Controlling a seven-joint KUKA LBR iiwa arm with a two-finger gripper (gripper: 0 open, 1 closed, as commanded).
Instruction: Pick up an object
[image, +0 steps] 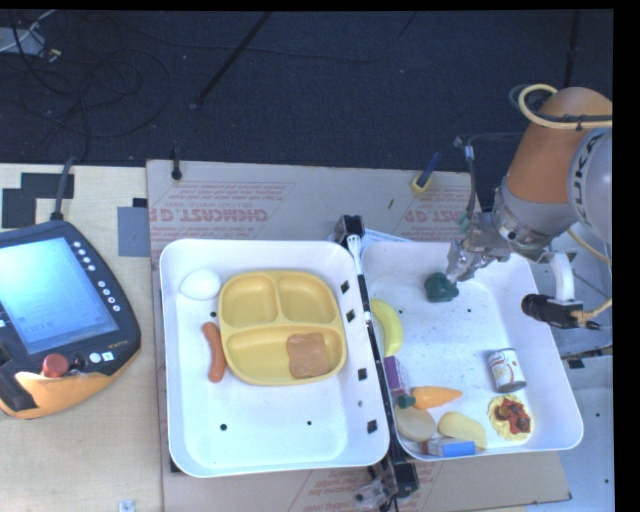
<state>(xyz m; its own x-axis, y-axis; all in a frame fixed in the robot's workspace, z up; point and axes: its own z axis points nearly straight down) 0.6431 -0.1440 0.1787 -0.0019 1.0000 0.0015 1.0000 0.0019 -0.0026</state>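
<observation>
I'm hovering my claw (468, 262) right over the green lump (440, 289), lining up a grab; grip state, can't tell.

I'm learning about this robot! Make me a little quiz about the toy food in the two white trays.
1. True or false: the brown slice lies in a compartment of the yellow plate.
2. Which is closest to the gripper? A) the can B) the dark green object C) the carrot
3. Fill in: the sausage lies in the left bin, just to the ____ of the yellow plate in the camera view.

Key: 1 true; 2 B; 3 left.
</observation>
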